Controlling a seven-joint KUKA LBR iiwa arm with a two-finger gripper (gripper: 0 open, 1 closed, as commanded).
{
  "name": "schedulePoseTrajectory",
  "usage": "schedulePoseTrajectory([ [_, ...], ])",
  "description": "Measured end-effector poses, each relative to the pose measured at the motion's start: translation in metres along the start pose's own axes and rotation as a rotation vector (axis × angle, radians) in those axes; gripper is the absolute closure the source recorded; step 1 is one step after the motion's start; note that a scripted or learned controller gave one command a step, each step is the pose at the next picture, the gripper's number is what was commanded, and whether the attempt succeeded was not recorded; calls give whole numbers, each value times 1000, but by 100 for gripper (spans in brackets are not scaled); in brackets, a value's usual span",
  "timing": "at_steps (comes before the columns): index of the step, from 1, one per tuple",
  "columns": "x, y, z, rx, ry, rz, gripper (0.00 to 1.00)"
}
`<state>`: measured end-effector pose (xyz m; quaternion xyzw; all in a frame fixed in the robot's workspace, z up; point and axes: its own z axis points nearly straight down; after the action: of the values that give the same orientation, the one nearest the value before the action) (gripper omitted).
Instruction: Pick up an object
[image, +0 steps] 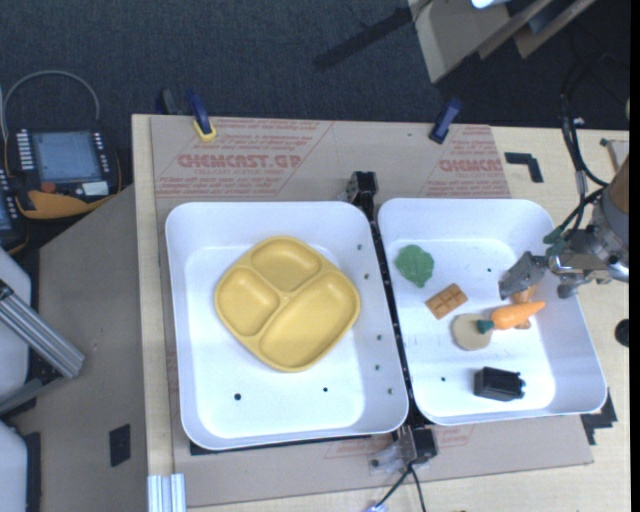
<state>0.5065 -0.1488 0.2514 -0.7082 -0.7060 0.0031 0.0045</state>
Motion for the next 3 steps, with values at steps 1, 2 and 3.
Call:
schedulePoseTrajectory([
  [1, 0, 2, -5, -11, -3, -3, 0],
  [2, -4, 7, 55, -3, 0, -2, 0],
  [3, -3, 2, 96, -9, -1, -3, 0],
])
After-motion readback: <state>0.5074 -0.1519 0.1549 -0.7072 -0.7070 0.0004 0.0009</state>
